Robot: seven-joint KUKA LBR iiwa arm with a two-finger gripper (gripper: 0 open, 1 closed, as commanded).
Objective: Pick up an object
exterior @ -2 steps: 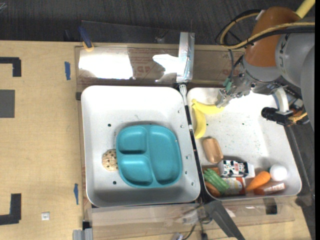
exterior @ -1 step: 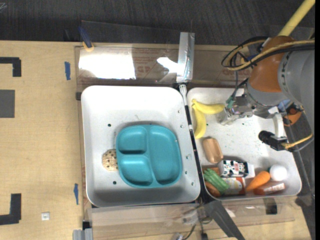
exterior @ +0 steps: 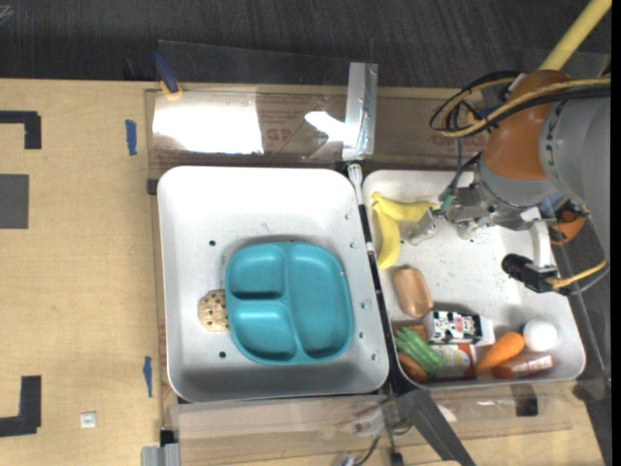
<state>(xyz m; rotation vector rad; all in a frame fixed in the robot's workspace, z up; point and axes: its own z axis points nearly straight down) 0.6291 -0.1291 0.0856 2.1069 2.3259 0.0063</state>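
Observation:
My gripper (exterior: 425, 225) hangs over the upper left part of the right bin (exterior: 485, 270), right beside the yellow banana (exterior: 387, 227) that lies along the bin's left wall. Its tip reaches the banana's right side; nothing is visibly lifted. Below the banana lies a tan bread roll (exterior: 411, 290). Along the bin's front edge sit a small black-and-white carton (exterior: 454, 327), an orange carrot (exterior: 503, 349), a white egg (exterior: 539, 337) and a green and red vegetable piece (exterior: 427, 355).
The left bin (exterior: 194, 202) holds a teal divided plate (exterior: 288, 300) with a cookie (exterior: 212, 310) at its left edge. The grey arm with its orange band (exterior: 519, 144) and cables covers the right bin's upper right corner. A metal divider (exterior: 360, 115) stands behind the bins.

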